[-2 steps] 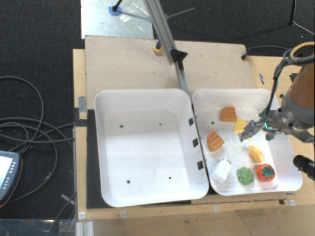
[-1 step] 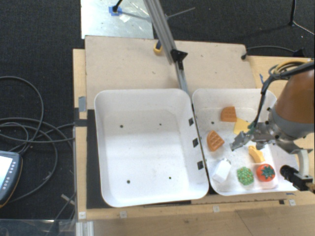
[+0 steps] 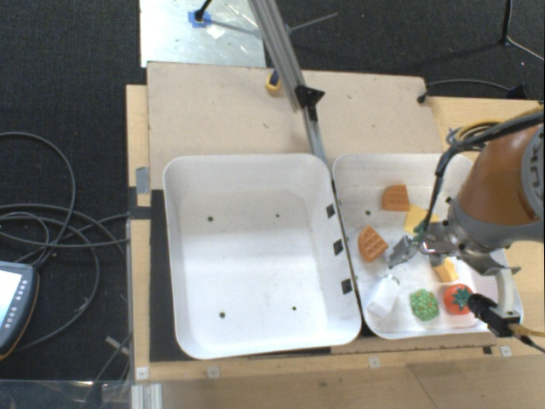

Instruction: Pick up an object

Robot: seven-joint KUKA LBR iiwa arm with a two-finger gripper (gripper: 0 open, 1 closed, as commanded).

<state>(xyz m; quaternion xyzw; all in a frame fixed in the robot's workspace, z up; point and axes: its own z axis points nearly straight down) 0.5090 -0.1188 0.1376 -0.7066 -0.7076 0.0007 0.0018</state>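
Bins: two shallow white ones on the worktop (image 3: 221, 100); the left bin (image 3: 247, 254) and the right bin (image 3: 358, 173), which carries the objects.
Gripper: the gripper (image 3: 407, 250) hangs over the right bin; whether it is spread or pressed together cannot be told, and nothing shows pinched in it.
Orange pieces: two; a ridged wedge (image 3: 372, 244) just left of the gripper, its long axis running up-down in view; a rounder one (image 3: 395, 198) beyond the gripper.
Yellow pieces: two; one (image 3: 415, 220) just beyond the gripper, one (image 3: 446, 270) to its right.
White cup: one (image 3: 383, 296), below the gripper.
Green ball: one (image 3: 424, 304).
Red ball: one (image 3: 458, 300).
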